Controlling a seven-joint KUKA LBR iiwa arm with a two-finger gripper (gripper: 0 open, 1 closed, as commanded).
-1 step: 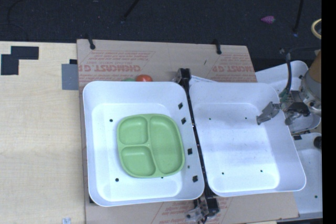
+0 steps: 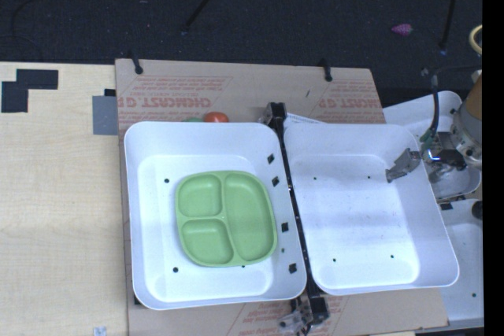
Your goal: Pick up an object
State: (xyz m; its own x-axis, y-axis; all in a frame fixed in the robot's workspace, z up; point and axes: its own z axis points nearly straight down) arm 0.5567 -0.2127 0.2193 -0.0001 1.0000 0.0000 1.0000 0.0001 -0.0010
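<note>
**A:** What's hard to see here? The grey arm w/ two-finger gripper (image 2: pixel 403 166) comes in from the right and is mostly cut off by the frame edge. Just the tip pokes over the right shallow white plastic bin (image 2: pixel 370 275), near its upper right corner.

**B:** Fingers? Tbh can't tell if they're released or clenched, too small and blurry. Nothing visibly between them.

**A:** The pale green plastic divided plate (image 2: pixel 226 217), rounded corners, three compartments, smooth and matte, lies flat in the middle of the left white bin (image 2: pixel 150 279), well apart from the gripper.

**B:** Also a small round orange-red thing (image 2: pixel 216 118), half hidden behind the left bin's far rim, sitting on the brown cardboard sheet (image 2: pixel 236 90) w/ red print. Light wood counter (image 2: pixel 55 208) on the left.
</note>
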